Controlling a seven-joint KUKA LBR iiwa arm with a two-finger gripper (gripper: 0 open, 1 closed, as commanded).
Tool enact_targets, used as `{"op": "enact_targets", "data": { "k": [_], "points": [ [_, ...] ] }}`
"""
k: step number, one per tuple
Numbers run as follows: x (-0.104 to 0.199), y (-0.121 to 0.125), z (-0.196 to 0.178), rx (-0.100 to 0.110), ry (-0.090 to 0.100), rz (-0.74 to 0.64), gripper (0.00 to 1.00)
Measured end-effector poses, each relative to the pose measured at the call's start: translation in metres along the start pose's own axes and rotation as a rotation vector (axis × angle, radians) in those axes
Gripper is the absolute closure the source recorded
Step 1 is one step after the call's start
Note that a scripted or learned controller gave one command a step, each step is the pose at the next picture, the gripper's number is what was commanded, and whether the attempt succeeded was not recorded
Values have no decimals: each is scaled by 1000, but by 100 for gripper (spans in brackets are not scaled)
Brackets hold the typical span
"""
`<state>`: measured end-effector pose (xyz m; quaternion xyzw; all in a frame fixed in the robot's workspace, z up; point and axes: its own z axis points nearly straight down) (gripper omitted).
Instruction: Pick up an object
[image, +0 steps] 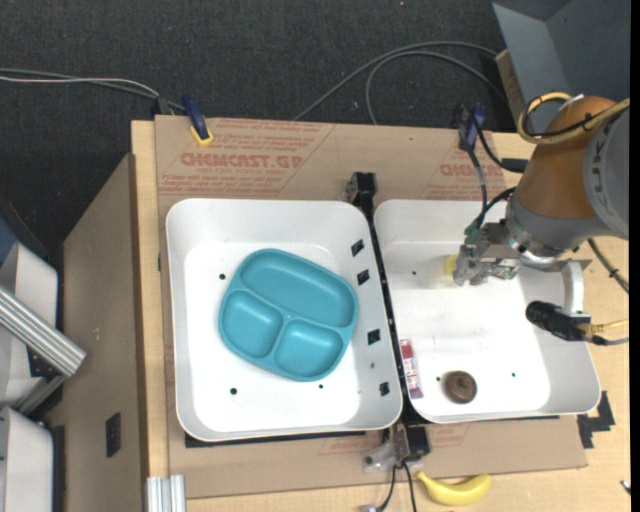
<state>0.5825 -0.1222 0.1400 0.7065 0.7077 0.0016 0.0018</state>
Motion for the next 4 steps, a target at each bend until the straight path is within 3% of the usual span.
{"op": "enact_targets", "data": {
  "k": [2,4],
  "points": [
    [-4,-1,-117,-3,-1,0,100],
    [106,-19,-101,8,3,-5,100]
  ]
}}
